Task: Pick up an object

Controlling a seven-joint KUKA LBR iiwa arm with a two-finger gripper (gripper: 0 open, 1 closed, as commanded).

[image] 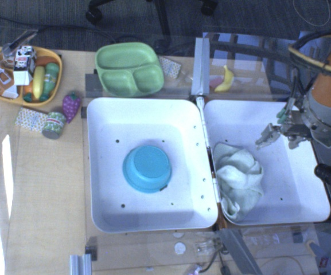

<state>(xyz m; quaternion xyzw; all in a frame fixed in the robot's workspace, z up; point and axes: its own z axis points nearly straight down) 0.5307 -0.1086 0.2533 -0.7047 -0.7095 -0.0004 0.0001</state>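
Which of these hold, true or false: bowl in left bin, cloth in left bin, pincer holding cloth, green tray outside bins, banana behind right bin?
1. Blue bowl sits in the left bin. True.
2. Cloth lies in the left bin. False: it is in the right bin.
3. Pincer holds the cloth. False: it is above the right bin, apart from the cloth.
4. Green tray is outside the bins. True.
5. Banana lies behind the right bin. True.

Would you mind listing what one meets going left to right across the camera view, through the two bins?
Left bin → blue bowl → right bin → crumpled cloth → gripper, above the right bin.
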